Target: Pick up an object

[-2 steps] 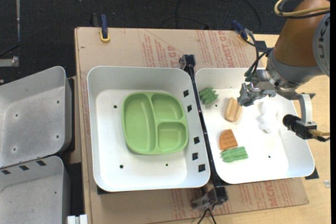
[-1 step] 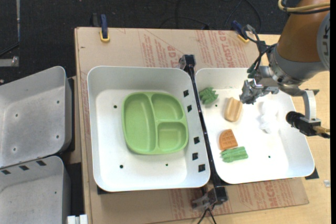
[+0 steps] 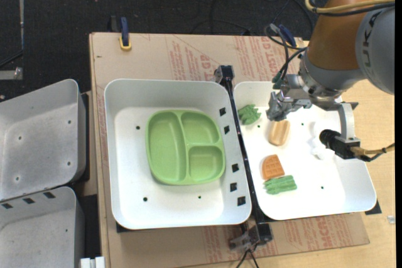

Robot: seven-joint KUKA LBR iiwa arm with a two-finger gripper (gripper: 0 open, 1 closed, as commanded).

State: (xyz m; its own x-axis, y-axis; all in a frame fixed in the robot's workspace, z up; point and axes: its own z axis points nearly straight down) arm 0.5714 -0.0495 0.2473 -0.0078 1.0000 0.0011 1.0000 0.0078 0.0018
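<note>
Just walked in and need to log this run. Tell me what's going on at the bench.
A grey KUKA arm reaches in from the right, its gripper poised over the right bin, just above a tan bread-like piece. Nothing is visibly held. Also in that bin: a green leafy piece, an orange piece and a green ridged piece. The left bin holds a green divided plate.

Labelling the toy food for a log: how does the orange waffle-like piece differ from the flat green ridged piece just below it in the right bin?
The orange waffle-like piece is orange and squarish; the flat green ridged piece is green and elongated. The orange one sits nearer the bin's middle, the green one nearer the front rim, lying crosswise. Both lie flat in the right white bin, close together, away from the gripper.
</note>
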